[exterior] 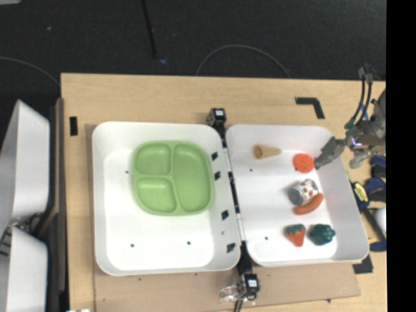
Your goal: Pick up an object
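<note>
The right bin holds several small items. A tan cone lies near its far edge, with an orange-red round piece to its right. Lower down sit a grey and white can-like object and a red-orange curved piece touching it. A red strawberry toy and a dark green lump lie by the near edge. My gripper reaches in from the right, its grey tip just right of the orange-red piece and over the bin's right side. Nothing is seen held in it.
The left bin holds a green divided plate. Black clips join the two bins along the middle. Cables and blue and yellow parts crowd the bench's right edge. A white container stands at the far left.
</note>
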Robot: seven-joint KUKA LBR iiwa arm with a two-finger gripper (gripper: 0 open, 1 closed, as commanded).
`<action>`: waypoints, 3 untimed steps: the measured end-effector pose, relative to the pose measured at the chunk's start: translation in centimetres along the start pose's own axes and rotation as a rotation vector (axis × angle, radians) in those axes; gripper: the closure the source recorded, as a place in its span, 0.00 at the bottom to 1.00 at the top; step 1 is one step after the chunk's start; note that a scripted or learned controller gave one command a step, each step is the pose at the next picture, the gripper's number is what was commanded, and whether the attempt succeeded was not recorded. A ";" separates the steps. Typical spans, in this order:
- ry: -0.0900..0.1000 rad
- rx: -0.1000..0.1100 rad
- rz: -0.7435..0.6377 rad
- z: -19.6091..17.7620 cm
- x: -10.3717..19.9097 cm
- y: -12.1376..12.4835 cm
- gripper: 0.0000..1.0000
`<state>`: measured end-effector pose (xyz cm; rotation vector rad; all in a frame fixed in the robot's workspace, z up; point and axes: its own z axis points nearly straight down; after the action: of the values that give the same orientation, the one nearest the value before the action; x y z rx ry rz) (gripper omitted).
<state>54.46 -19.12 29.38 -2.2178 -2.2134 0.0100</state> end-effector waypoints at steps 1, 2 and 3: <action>-0.002 -0.012 -0.002 -0.7 0.1 0.2 0.00; -0.002 -0.006 -0.001 5.6 0.3 0.5 0.00; -0.003 -0.008 0.001 9.9 0.3 0.7 0.00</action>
<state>55.07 -18.80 19.52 -2.2240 -2.2181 0.0036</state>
